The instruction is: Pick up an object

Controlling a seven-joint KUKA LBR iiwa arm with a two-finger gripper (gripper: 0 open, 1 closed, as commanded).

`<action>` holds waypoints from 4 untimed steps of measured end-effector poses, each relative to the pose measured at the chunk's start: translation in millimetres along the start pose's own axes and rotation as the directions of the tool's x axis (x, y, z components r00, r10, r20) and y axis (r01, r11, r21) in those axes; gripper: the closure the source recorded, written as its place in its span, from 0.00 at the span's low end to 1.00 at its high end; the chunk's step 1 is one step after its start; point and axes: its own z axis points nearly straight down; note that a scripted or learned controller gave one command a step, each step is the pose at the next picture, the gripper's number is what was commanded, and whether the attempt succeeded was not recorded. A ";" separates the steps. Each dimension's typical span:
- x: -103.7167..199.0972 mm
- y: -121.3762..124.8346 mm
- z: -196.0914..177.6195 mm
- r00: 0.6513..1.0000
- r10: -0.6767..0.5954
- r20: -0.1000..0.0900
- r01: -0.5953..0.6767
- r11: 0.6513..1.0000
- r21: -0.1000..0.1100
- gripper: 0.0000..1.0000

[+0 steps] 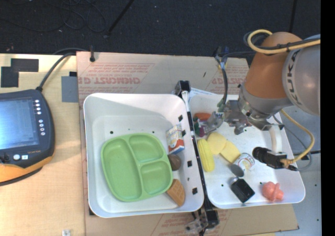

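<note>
Nearest the lens, a tan wedge-shaped biscuit is lying beside a green three-compartment plastic tray in the left white bin. Over the right white bin, the gripper is hovering above its candidates, yellow toy corn and pale yellow blocks, probably lining up a grab.

Bench, cardboard sheet, two white bins, pendant

Two shallow white plastic bins, one green divided plastic tray, two yellow foam pieces, one pink toy.
</note>
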 end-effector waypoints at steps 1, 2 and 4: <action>-26.8 -7.3 55.6 1.000 0.004 0.000 -0.004 1.000 0.007 0.00; -46.5 -29.6 114.0 1.000 0.004 0.004 -0.004 1.000 -0.005 0.00; 31.5 -34.1 8.8 1.000 -0.006 -0.004 0.006 1.000 -0.008 1.00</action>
